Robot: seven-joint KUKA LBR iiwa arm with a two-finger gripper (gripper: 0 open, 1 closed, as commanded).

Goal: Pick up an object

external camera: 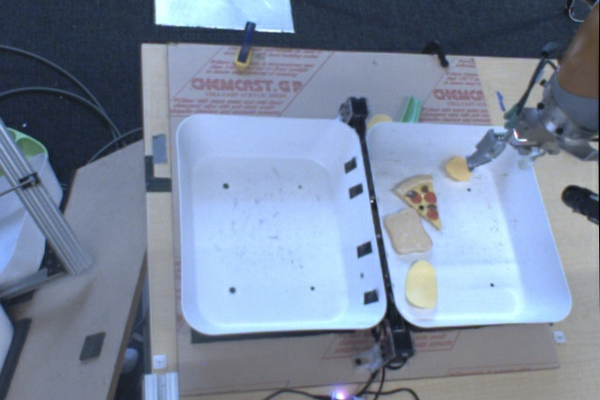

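Note:
The right bin [534, 229] holds a pizza slice toy [420, 200], a tan bread slice [408, 231], a yellow oval piece [421, 283] and a small yellow lump [457, 169]. My gripper [487, 148] hangs over the bin's far right part, its tip just right of the small yellow lump and close to it. The arm comes in from the right edge. Nothing shows between the fingers.
The left bin [202, 145] stands beside the right one, joined by a black clip strip [366, 201]. A green marker [412, 110] and a yellow bit [379, 120] lie behind the bins on the cardboard. A yellow-tipped tool [245, 47] lies at the back left.

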